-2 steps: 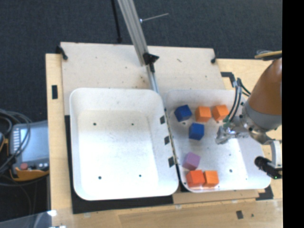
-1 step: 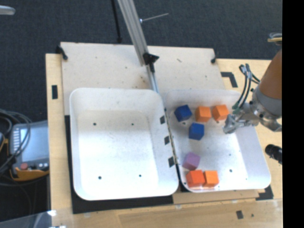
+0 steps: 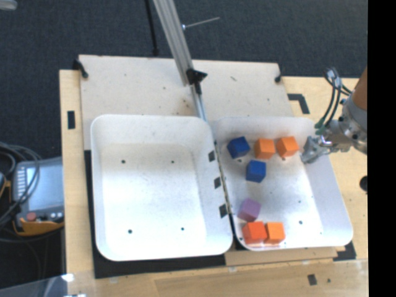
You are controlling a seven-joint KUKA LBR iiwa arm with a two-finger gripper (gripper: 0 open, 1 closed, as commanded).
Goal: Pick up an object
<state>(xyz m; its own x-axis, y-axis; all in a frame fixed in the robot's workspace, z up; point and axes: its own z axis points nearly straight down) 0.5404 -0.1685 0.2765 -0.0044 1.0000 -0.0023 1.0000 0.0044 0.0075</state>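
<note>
Dark carpet surrounds the table (image 3: 71, 166), which carries two white bins: left bin (image 3: 154, 190), right bin (image 3: 322, 197). Right bin holds seven cubes: four orange (image 3: 286, 145), two blue (image 3: 238, 146), one purple (image 3: 249, 209). Likely light, rigid, foam-like; grip across opposite flat faces. End effector (image 3: 311, 148) hovers just right of the upper orange pair; finger state cannot be told.

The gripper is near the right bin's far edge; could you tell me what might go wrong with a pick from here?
1. The gripper sits beside the right bin's wall, so a descent could strike the rim.
2. The nearest orange cubes touch side by side; fingers may not fit between them and could shove both.
3. The orange pair sits against the near wall, leaving little room for a grasp.
</note>
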